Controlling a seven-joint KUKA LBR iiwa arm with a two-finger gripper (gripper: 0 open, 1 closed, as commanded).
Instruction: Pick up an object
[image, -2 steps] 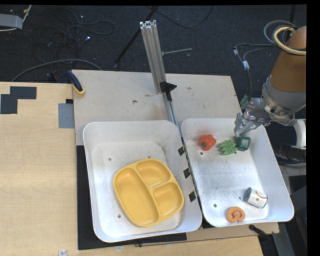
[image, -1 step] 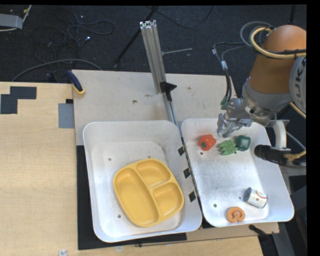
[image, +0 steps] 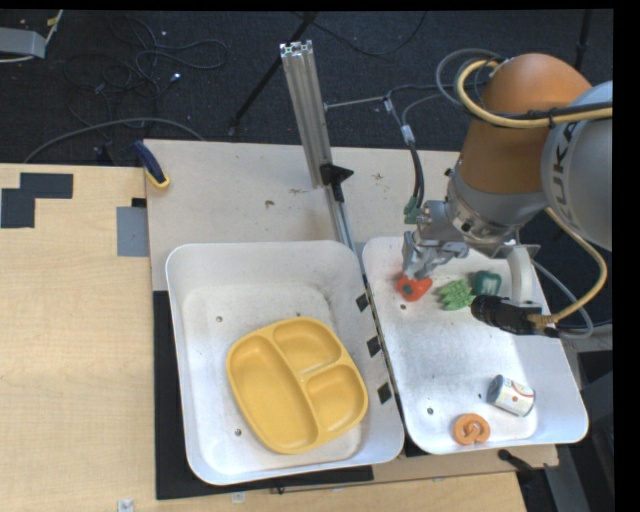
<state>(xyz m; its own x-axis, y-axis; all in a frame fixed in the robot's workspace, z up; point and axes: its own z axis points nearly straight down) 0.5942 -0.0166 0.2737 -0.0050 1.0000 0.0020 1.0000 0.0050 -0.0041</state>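
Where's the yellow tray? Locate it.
The yellow tray lies in the left bin, toward its near right part, across the divide from the right bin that holds the small toys.

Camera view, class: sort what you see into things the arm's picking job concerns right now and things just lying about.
Job in hand:
gripper
small red-orange toy under it

Lying about:
green leafy toy
orange ring
white cylinder
yellow divided plastic plate

Robotics lab, arm (image: 560, 150), bench bins (image: 190, 300), floor cables (image: 150, 40)
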